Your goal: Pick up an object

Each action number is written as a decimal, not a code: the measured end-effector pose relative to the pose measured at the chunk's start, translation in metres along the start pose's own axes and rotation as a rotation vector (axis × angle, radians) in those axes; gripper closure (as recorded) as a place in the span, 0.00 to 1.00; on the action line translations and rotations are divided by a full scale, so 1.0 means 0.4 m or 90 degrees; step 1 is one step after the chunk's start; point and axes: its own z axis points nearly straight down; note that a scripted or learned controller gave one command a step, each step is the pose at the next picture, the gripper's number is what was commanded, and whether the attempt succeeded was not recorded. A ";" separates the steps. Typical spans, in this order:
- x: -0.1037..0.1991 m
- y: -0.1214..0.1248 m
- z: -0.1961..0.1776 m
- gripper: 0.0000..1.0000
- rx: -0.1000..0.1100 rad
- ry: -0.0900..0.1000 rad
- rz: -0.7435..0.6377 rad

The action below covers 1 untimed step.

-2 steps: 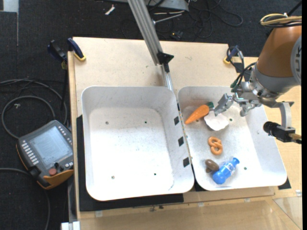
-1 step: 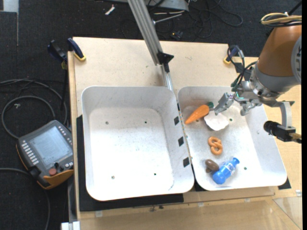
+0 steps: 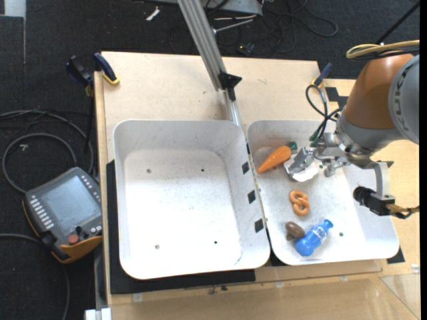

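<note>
- Orange and tapering, the toy carrot [image 3: 275, 159] lies in the right bin [image 3: 380, 245] near its upper left corner, its green tuft pointing toward the arm; it looks light and rigid, likely smooth plastic that could slip, so a hold across its thick middle seems safest.
- The claw [image 3: 308, 160] sits low in the same bin, just beside the carrot's tuft end, over a small white object [image 3: 303, 174] whose nature is unclear. Whether the claw is spread or closed, or has hold of anything, cannot be told from here.
- A pretzel-shaped orange piece [image 3: 299, 202] lies near the bin's middle: light, stiff, thin loops, awkward to pinch.
- A blue bottle [image 3: 312, 238] and a brown lump [image 3: 293, 230] lie touching near the front wall; the bottle looks round and liable to roll.
</note>
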 end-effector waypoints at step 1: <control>-0.001 0.005 0.160 0.00 0.000 0.000 0.000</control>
